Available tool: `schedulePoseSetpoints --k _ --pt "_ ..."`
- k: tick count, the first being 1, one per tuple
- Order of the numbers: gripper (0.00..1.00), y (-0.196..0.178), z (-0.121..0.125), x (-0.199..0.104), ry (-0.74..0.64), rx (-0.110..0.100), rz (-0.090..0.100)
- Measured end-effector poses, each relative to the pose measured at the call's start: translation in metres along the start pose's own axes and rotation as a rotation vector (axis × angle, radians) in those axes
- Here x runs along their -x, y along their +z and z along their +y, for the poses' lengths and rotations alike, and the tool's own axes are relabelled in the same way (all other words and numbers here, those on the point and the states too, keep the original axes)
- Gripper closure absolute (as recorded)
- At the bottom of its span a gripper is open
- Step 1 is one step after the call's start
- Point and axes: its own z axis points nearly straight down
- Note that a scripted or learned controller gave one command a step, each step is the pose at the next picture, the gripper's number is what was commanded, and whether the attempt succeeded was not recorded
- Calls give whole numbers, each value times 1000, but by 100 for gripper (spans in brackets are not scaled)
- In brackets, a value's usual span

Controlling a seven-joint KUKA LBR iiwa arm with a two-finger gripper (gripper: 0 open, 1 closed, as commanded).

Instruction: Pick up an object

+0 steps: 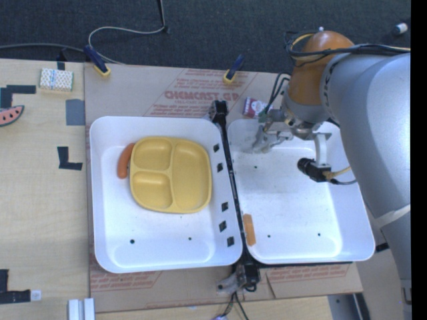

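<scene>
the tool (261, 139) hangs over the right bin's (347, 242) far left corner, grip state impossible to tell, while the small orange piece (248, 229) lies well nearer the camera, lengthwise along the left wall.

Arm (373, 112): grey, entering from the right side of the camera view, its bulk lying right of and below the fingers. Orange band (319, 65): visible above the wrist, up and to the right of the fingers. Wrist: angled down and to the left. Gripper (261, 141): at the arm's left end, pointing down-left. Fingers: pale and blurred together; nothing can be made out between them, and their spacing cannot be judged.
</scene>
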Motion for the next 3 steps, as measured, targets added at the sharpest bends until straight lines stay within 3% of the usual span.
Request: schedulePoseSetpoints --k 1,2,3 --pt "100 -9 0 0 -1 -1 1" --pt "0 -9 0 0 -1 -1 0" --pt "0 17 -30 -2 0 3 1"
